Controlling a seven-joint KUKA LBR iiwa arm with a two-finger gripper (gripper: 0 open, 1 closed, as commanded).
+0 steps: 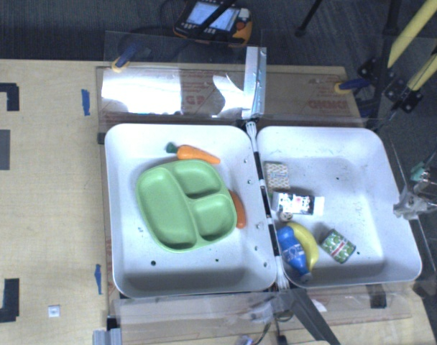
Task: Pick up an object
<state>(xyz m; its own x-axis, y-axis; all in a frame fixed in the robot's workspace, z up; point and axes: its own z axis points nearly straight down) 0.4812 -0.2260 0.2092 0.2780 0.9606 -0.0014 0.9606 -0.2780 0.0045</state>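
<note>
Part of tool at far right edge, midway down, rest cut off.

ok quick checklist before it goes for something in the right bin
1. Targets in the right bin: ok. A banana, blue bottle, green can, white packet and patterned packet lie there.
2. Isolated target: ok. The green can lies apart from the rest.
3. Clutter: not ok. The banana and blue bottle touch, close to the divider wall.
4. Left bin contents: ok, out of the way. Green tray with a carrot above it and another carrot at its right edge.
5. End effector state: cannot tell.
</note>
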